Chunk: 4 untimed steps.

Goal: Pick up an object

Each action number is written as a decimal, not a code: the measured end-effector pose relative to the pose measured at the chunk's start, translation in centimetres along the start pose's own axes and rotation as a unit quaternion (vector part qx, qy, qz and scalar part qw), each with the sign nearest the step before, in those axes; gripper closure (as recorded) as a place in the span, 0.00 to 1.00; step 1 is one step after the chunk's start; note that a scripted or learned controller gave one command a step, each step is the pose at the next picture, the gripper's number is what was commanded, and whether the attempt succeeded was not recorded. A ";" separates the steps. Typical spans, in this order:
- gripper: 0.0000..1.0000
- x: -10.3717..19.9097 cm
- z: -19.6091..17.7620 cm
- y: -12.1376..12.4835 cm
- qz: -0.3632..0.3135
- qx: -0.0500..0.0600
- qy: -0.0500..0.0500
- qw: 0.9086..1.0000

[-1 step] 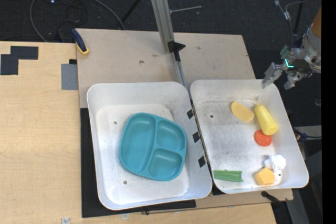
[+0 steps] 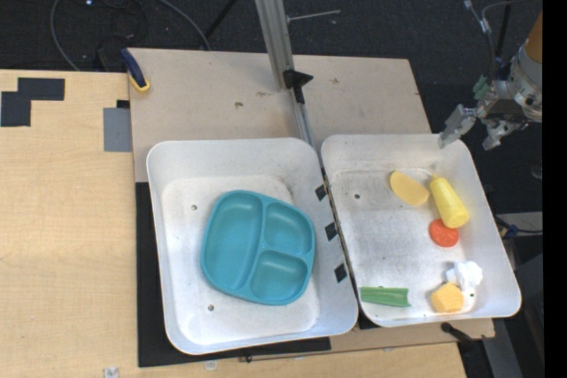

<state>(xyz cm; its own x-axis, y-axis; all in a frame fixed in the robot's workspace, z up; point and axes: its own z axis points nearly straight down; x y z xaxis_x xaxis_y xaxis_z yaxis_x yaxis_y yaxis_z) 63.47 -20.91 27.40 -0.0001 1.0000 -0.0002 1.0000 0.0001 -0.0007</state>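
The right bin (image 2: 381, 314) holds several small objects: a pale yellow oval piece (image 2: 408, 188), a yellow cylinder (image 2: 449, 201), a red round piece (image 2: 444, 233), a white piece (image 2: 468, 273), an orange block (image 2: 448, 298) and a green bar (image 2: 384, 297). My gripper (image 2: 472, 131) hangs at the far right, over the bin's back right corner, above and right of the yellow cylinder. Its two grey fingers are spread apart with nothing between them.
The left bin (image 2: 168, 181) holds a teal divided plate (image 2: 259, 247). A metal post (image 2: 273, 22) rises behind the bins. A tan board lies under and behind both bins, with dark floor and cables beyond.
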 end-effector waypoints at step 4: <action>1.00 0.7 14.3 -0.7 0.000 0.001 0.001 1.000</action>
<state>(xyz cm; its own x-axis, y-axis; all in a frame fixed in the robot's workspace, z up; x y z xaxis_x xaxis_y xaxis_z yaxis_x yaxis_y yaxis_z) 62.75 -20.21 13.05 -0.0001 1.0000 0.0025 1.0000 0.0001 -0.0027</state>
